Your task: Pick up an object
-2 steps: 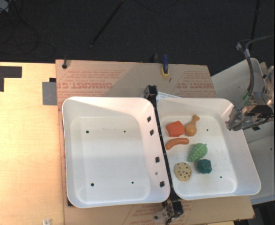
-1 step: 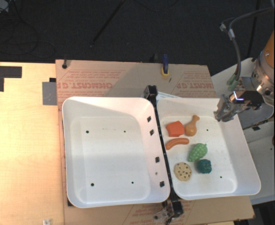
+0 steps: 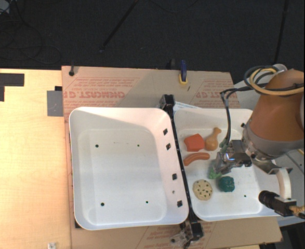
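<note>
I see the gripper [image 3: 226, 158] low in the right bin [image 3: 246, 211], among the toys; I cannot tell its state. A green lump [image 3: 226, 183] lies just below it, a cookie [image 3: 203, 189] beside that, a sausage [image 3: 196, 158], red block [image 3: 194, 141] and drumstick [image 3: 213, 138] to its left.

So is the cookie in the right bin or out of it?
In. The cookie lies flat on the right bin floor, near the divider.
</note>
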### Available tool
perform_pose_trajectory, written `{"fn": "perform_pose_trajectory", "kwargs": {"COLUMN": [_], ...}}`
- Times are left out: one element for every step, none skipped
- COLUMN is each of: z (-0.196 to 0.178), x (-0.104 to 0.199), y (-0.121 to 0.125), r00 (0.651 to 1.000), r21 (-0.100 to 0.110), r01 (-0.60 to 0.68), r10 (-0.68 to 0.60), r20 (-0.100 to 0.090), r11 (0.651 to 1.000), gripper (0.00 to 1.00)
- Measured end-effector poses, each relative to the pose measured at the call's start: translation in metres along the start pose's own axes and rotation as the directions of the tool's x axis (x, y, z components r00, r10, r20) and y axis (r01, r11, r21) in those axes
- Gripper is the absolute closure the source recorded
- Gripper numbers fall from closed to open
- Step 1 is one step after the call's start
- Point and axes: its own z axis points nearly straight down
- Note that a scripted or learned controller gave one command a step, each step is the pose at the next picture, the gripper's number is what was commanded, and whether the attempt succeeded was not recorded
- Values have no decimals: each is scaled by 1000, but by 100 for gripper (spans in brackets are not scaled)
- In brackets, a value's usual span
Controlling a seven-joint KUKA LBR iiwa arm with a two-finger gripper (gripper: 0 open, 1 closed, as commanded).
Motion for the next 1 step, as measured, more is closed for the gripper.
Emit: {"fn": "perform_pose_trajectory", "kwargs": {"z": [-132], "x": [70], "y": [-9], "r00": [1000], "r21": [-30], "r01": [11], "r10": [-11], "r20": [-2], "r11": [999], "gripper": [100]}}
